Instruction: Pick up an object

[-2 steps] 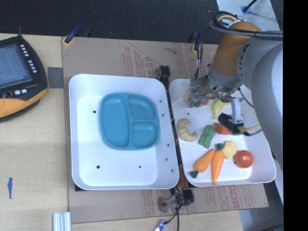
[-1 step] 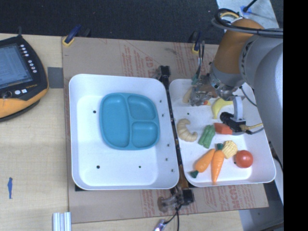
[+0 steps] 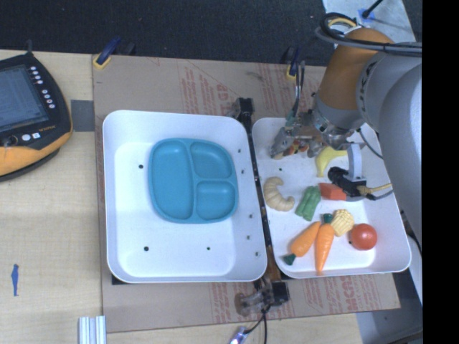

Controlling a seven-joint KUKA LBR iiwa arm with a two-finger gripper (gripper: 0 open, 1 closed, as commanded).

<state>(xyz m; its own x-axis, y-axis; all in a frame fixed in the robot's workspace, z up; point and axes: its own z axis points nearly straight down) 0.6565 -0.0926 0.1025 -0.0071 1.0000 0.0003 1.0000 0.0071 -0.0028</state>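
Setting: robotics laboratory test station. Evidence: a pale wooden surface [image 3: 50, 213] overlaid with a printed cardboard sheet [image 3: 179, 84] held down by clamps [image 3: 107, 51]; two shallow white bins [image 3: 115, 192] set side by side; an orange-and-grey teach pendant [image 3: 25, 113] with screen and buttons at the left; an industrial arm [image 3: 373, 77] with exposed cabling; plastic toy food [image 3: 323, 221] and a blue divided plate [image 3: 192, 179] as test pieces.

One fixed camera looks down, seemingly slanted, on both bins [image 3: 115, 192].
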